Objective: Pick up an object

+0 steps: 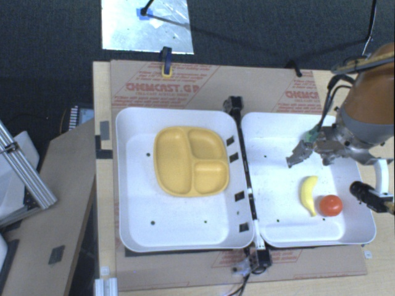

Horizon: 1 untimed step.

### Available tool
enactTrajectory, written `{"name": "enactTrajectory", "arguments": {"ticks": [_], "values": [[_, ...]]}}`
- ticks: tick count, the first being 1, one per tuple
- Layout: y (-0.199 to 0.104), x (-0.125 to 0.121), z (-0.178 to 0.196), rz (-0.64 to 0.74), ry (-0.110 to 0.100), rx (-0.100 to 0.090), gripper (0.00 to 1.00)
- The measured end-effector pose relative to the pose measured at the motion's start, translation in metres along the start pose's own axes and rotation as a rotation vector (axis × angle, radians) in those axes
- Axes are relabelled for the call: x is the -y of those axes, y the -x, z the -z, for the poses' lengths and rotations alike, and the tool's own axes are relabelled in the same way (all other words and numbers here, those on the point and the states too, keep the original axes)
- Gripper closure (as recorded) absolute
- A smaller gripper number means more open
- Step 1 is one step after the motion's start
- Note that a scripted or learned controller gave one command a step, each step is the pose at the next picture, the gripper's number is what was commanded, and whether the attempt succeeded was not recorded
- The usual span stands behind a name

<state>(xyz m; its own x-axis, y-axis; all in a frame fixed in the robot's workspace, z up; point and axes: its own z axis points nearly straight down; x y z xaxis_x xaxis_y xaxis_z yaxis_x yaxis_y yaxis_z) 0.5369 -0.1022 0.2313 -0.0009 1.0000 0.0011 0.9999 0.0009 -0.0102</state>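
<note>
Banana (308, 195) and orange-red tomato (331, 205) lie touching in the right bin's (278, 227) near right area, just below the arm's gripper (296, 157), whose grasp cannot be told; a yellow divided plate (189, 161) sits in the left bin (139, 221).

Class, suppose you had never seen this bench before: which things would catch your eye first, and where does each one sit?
The yellow divided plate dominates the middle of the left bin. In the right bin, a banana lies beside a red tomato near the front right corner. The gripper reaches in from the right, hovering over that bin behind the fruit.
</note>
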Motion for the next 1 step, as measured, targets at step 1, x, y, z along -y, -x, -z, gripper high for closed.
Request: {"name": "enactTrajectory", "arguments": {"ticks": [1], "values": [[-0.0002,-0.0023,0.0058,0.002,0.011,0.001,0.0]]}}
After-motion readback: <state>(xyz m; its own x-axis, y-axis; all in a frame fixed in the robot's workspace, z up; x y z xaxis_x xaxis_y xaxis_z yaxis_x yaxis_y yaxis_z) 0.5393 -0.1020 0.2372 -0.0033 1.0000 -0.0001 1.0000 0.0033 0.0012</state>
